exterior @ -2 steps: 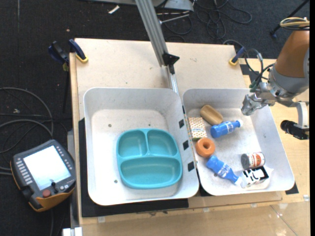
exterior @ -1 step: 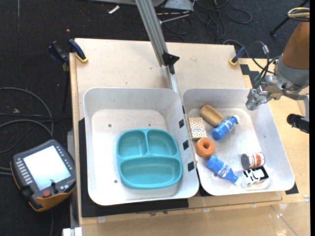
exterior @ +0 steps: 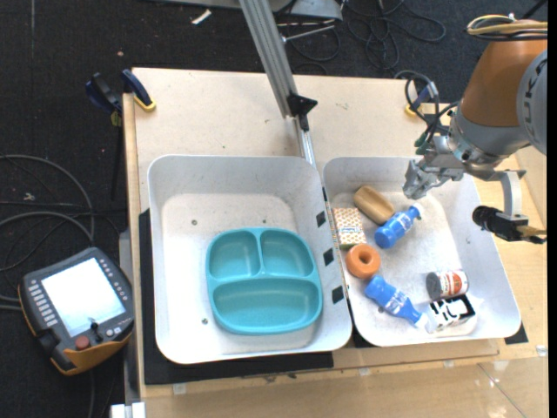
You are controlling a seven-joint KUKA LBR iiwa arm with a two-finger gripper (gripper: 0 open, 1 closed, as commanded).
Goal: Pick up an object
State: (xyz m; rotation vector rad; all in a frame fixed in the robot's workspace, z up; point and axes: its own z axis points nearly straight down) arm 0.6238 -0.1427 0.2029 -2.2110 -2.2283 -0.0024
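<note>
Blue plastic with a white cap: that is the small bottle lying on its side in the right bin, just below my jaws. Its long axis runs on a slant, the capped end pointing up and to the right toward me, the body pointing down and to the left toward the orange ring. I hang over the upper part of that bin, near the cap end of the bottle, with nothing visibly held; I cannot tell from this view whether my jaws are apart or together.

Just beside the bottle, up and to the left, a tan cylinder lies on its side, its long axis also slanted. Left of the ring a small patterned box lies near the bin's left wall. Below the ring a second blue bottle lies tilted, running down and to the right. Farther right is a small can with a red and white label, and beside it, lower, a black-and-white item whose kind I cannot make out.

The left bin holds a teal divided tray with three compartments. Both bins sit side by side on the pale table. A handheld control pendant lies on the dark floor to the left.
</note>
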